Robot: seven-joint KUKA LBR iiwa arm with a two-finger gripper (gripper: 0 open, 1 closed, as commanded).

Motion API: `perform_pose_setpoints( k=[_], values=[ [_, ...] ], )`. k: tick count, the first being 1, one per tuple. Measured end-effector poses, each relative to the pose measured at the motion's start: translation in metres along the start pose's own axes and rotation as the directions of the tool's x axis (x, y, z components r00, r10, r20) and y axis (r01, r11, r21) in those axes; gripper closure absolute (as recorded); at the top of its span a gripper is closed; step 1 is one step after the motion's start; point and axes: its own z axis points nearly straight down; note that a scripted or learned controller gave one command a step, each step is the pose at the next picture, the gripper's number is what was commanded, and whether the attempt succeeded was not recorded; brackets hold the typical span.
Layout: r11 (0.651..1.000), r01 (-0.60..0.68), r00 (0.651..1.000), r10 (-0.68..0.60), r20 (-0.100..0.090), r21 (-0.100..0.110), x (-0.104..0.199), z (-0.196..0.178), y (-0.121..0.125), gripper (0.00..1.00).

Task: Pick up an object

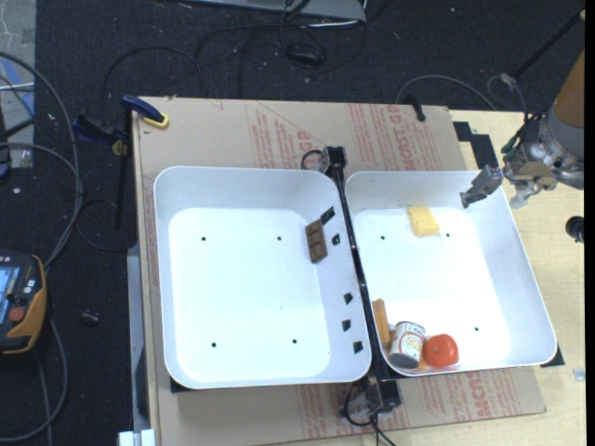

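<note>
My gripper (pixel 500 191) hangs over the far right corner of the right bin (pixel 521 277), open, with nothing between its fingers. A pale yellow block (pixel 424 220) lies in that bin's far part, to the left of the gripper and a little nearer than it. In the bin's near corner sit a red ball (pixel 442 349), a small can (pixel 406 342) on its side and an orange stick (pixel 380 319) along the left wall. A brown bar (pixel 317 242) leans against the right wall of the left bin (pixel 186 277).
The two bins meet at a dark divider (pixel 346 249) with clips. Cardboard (pixel 242 128) covers the bench under them. Cables and a yellow-blue clamp (pixel 144 111) lie beyond the far left corner.
</note>
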Motion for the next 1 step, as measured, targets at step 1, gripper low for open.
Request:
perform_pose_setpoints(
  k=[1],
  values=[
    [1.000, 0.000, 1.000, 0.000, 0.000, 0.000, 0.0000, 0.0000, 0.0000, 0.00]
  ],
)
